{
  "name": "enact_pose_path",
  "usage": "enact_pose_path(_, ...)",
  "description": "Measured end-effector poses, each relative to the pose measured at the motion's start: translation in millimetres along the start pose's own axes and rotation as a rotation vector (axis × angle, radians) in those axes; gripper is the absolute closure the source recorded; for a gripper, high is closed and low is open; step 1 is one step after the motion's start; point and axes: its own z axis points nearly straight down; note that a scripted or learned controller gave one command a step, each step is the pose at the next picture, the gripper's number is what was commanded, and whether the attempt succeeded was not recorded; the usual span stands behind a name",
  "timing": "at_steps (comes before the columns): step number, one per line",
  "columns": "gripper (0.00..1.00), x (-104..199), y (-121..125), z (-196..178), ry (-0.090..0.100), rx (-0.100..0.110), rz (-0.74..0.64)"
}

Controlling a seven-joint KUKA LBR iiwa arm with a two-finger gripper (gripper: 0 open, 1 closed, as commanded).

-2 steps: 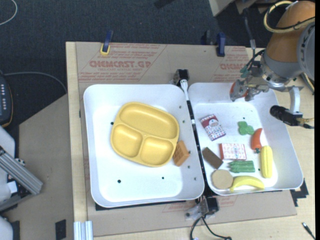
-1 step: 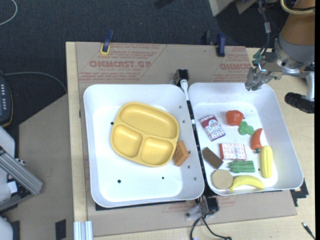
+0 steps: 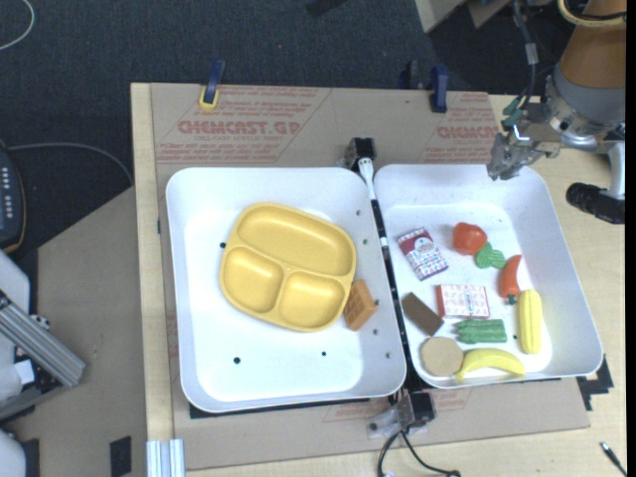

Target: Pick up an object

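The right bin holds several toy foods: a red tomato, a green piece, a red-orange carrot, a corn cob, a banana, a green bean pod, a round cookie, a brown bar and two printed packets. My gripper hangs over the bin's far rim, up and right of the tomato. Nothing shows between its fingertips.
In the left bin lies a yellow three-compartment tray, with a brown toast piece at its right side. Clamps hold the cardboard base at the back. The arm enters from the upper right.
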Motion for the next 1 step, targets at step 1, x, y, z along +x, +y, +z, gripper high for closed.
enact_pose_path(1, 1.00, 45.9, 3.8, 6.1, 0.003, 0.004, -0.004)
